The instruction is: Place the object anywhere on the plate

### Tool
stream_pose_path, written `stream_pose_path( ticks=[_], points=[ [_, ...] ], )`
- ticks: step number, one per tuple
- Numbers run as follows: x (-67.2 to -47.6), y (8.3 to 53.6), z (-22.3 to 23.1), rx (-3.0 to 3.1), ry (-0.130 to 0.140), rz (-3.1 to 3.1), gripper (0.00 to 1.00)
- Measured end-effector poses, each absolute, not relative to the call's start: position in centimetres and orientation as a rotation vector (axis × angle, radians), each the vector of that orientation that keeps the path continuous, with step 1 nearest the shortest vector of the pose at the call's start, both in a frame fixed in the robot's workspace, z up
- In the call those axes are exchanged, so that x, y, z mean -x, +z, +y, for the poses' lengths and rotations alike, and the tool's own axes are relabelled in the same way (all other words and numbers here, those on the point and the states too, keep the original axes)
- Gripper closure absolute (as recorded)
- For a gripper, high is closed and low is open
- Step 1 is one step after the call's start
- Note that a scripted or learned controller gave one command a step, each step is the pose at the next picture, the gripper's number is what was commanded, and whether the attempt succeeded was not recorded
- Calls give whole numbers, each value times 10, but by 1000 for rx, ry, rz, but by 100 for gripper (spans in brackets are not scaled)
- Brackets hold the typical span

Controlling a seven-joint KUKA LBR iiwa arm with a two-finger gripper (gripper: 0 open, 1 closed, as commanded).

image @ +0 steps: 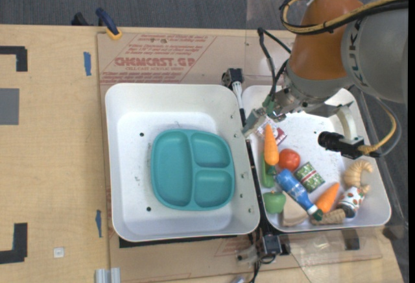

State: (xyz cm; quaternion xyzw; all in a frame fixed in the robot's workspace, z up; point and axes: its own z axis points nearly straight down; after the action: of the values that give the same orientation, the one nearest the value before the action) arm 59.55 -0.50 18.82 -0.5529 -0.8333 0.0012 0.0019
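A teal plate lies in the left bin. The right bin holds toy food (carrot, tomato, blue bottle, croissant). The gripper hangs over the carrot.

Even, diffuse overhead light is filling the scene, rendering colours plainly. The left bin is glowing bright white, nearly washing out along its rim, while the teal plate is showing a soft sheen on its ridges. The arm is casting a gentle shadow over the upper part of the right bin. A thin dark shadow is lying along the left bin's lower edge. Focus is holding fairly sharp at centre; fine detail is softening slightly, and small items are appearing somewhat pixelated.
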Motion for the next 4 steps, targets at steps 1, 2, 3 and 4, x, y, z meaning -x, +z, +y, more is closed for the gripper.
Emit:
stream_pose_path(
  ticks=[1,2,3,4],
  points=[
    [-595,188,-5,1735,4,-2615,0],
    [-595,188,-5,1735,4,-2615,0],
    [-595,188,-5,1735,4,-2615,0],
    [-595,188,-5,1735,4,-2615,0]
  ],
)
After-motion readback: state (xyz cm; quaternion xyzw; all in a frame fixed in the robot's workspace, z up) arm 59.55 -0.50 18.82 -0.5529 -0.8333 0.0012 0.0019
